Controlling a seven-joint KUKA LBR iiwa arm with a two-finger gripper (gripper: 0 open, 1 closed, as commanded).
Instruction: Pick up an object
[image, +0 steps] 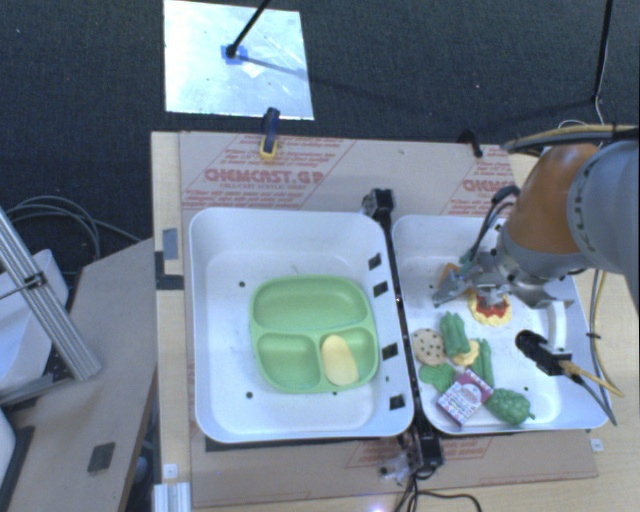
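Your arm (590, 200) is reaching in from the right, orange band uppermost, wrist angling down and leftward. Your hand (470, 285) is hanging low, its dark fingers pointing left.

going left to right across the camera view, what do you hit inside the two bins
left bin → green tray → yellow piece in the tray's lower right compartment → right bin → cookie → red and white carton → gripper → green pepper
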